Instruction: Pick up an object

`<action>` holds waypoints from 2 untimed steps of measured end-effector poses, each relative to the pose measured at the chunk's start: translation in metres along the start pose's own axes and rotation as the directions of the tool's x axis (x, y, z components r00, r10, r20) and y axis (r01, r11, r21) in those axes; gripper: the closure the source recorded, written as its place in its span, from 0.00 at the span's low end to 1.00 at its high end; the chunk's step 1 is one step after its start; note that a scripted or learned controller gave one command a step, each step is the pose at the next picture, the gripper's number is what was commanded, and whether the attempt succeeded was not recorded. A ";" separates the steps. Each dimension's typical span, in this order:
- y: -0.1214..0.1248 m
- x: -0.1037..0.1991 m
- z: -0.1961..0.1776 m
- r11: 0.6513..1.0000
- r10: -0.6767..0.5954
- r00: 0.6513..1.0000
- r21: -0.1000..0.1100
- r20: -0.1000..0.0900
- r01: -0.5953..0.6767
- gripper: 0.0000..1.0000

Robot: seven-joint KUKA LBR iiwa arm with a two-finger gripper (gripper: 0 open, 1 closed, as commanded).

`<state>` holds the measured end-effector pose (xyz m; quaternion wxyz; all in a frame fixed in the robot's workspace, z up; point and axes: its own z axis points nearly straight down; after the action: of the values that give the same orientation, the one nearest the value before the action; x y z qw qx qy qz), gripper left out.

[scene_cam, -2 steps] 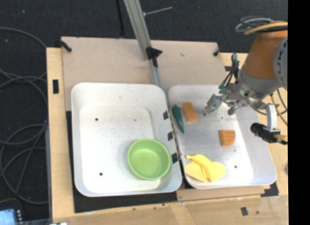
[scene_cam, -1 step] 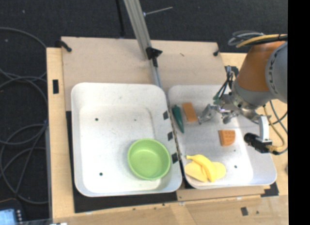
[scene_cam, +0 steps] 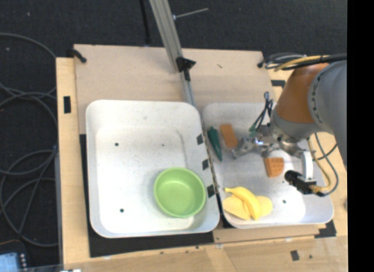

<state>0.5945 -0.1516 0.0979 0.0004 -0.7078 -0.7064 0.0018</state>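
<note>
My gripper (scene_cam: 250,145) hangs low over the middle of the right bin (scene_cam: 292,209), below the grey arm with its orange band (scene_cam: 298,98). An orange block (scene_cam: 228,135) lies just left of it, near the bin's left wall. Beside that block lies a dark green, elongated object (scene_cam: 214,143). A second orange block (scene_cam: 273,166) sits just right of and below the gripper, partly under the wrist. Yellow banana-shaped pieces (scene_cam: 248,203) lie at the bin's front. Nothing can be seen held in the gripper.
In the front right of the left bin (scene_cam: 117,124) stands a green bowl (scene_cam: 179,192). A slanted metal pole (scene_cam: 169,31) rises from behind the bins. Cables (scene_cam: 318,174) trail from the wrist on the right.
</note>
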 end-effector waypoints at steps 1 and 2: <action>0.002 -0.001 -0.014 1.000 0.006 1.000 -0.008 0.000 -0.006 1.00; -0.001 0.004 -0.062 1.000 -0.002 1.000 -0.010 -0.001 0.002 1.00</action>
<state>0.5933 -0.1475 0.1600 -0.0026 -0.7072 -0.7070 -0.0020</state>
